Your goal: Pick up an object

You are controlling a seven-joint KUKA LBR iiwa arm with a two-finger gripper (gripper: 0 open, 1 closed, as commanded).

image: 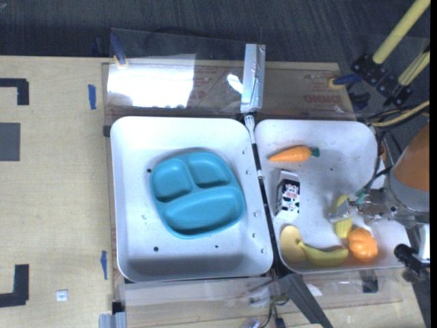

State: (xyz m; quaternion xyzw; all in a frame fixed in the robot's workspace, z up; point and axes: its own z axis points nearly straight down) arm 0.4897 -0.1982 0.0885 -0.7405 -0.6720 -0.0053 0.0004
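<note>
The right bin (321, 132) holds an orange carrot (290, 155) with a green top near its back. A small white and black carton (289, 195) lies in its middle. A yellow banana (311, 250) curves along the front wall, and an orange round fruit (362, 245) sits at its right end. A small yellow piece (343, 227) lies just left of the fruit. My gripper (343, 209) reaches in from the right, low over that yellow piece and touching or nearly touching it. The arm's orange band (415, 164) is at the right edge.
The left bin (130, 183) holds a blue divided plate (196, 192) in its middle. A ridge (258, 183) where the bins' walls meet separates the two. Clear plastic sheeting (177, 80) lies behind the bins. Yellow and black rods (392, 36) stand at the back right.
</note>
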